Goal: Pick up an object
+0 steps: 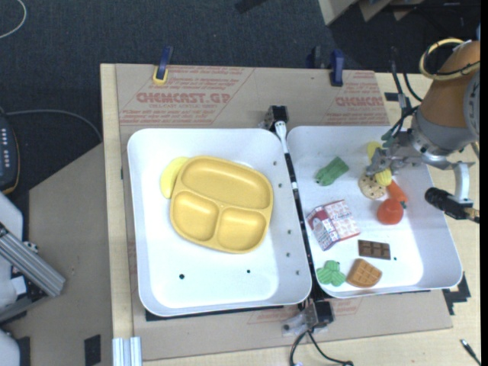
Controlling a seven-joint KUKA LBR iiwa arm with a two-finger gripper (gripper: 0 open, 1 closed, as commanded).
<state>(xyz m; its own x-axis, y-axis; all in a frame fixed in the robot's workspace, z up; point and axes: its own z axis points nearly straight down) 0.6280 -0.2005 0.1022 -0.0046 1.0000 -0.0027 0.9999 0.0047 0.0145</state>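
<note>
My gripper (379, 166) low over the right bin (435, 269), its tip right at a round cookie (373, 187) and a small yellow piece (383, 177), grip state I cannot tell, red toy (390, 211) just beside, yellow divided plate (219, 203) in the left bin (152, 227) on the worktop (114, 105).

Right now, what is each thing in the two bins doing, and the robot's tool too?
Yellow tray: lying flat in the left bin, compartments facing up.
Green toy: loose in the right bin.
Cookie: flat, just under the tool.
Red toy: loose.
Snack packet: flat.
Chocolate bar: flat.
Waffle: flat.
Tool: low over the cookie.
</note>
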